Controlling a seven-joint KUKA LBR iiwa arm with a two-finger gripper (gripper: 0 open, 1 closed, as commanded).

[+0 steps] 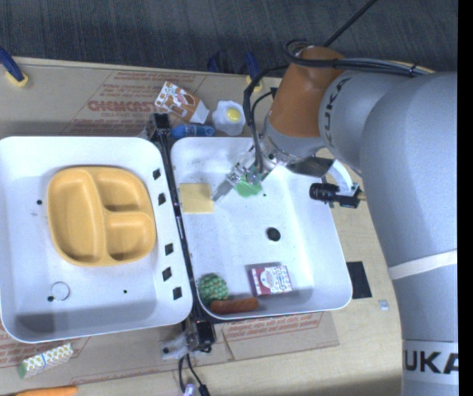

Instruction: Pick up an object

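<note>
Tool over the right bin, with a small green object at its tip and a yellow block just to its left.

Taking the shallow white right-hand bin [335, 258] as the landmark and going from its near edge back: a reddish sausage-shaped piece [234, 305] and a round green textured ball [213, 285] lie at its near left corner, with a small dark-red printed box [269, 280] just beside them. A pale yellow flat square block [196, 197] sits against the left wall, farther back. The tool [238, 180] hangs over the far middle, angled down-left; whether it is apart or together cannot be told. A small green object [250, 187] touches its tip, grip unclear. The block lies just left, probably the nearest free target.
</note>
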